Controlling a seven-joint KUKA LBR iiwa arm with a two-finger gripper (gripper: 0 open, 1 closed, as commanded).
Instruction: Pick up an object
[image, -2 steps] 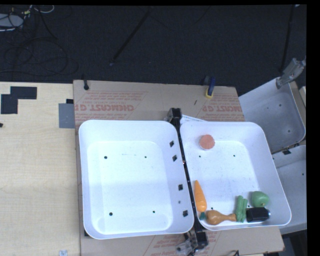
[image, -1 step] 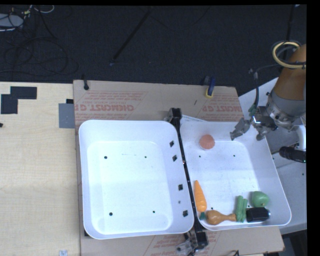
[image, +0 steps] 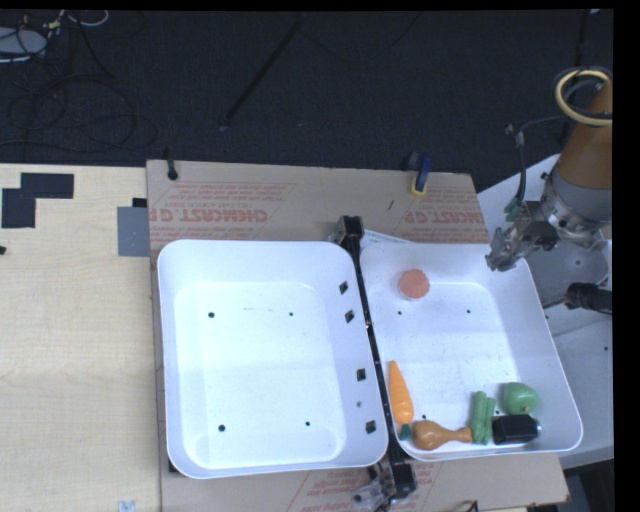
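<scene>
Over the right-hand bin (image: 520, 300), a smooth white tray, the metal gripper (image: 503, 250) hangs at its two o'clock rim, grip impossible to tell, while the glossy, tapered orange carrot (image: 400, 392) lies at seven o'clock inside.

Two white bins on printed cardboard, pale wood bench to the left.

Left bin (image: 190, 300) shallow, white, dotted with small dark holes; joined to the right bin (image: 545, 330) along a black clip strip (image: 366, 345) down the middle. Under both, a brown cardboard sheet (image: 250, 200) with red lettering printed upside down. At its far edge, a blue-and-yellow clamp (image: 420, 173) on the right and a small black peg (image: 171, 171) at the left corner. On the bench (image: 70, 350), black tape shapes (image: 35, 195) and a grey square (image: 131, 230). Beyond, dark floor with loose cables (image: 70, 60).
</scene>
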